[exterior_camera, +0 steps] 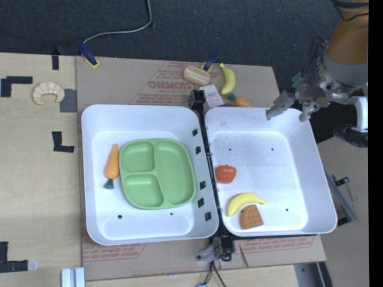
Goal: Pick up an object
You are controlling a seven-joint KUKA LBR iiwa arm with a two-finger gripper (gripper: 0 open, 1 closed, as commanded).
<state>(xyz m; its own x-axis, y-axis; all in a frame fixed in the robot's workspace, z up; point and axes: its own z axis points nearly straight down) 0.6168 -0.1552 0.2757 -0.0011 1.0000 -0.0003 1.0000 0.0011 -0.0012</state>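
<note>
Robot lab: taped bench (pixel 36 178), toy food (plastic) in white bins (pixel 143 115).

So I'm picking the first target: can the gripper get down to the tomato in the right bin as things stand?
Probably yes. The gripper sits at the right bin's far rim, and the tomato lies apart from the banana, with nothing over it.

Colours recorded across both bins

Both bins (pixel 99 121) were white. The divided plate (pixel 158 173) was light green, the carrot (pixel 112 162) orange with a dark green top, the tomato (pixel 225 173) red, the banana (pixel 243 201) yellow, and the bread slice (pixel 251 216) orange-brown. The arm's band (pixel 348 37) was orange.
</note>
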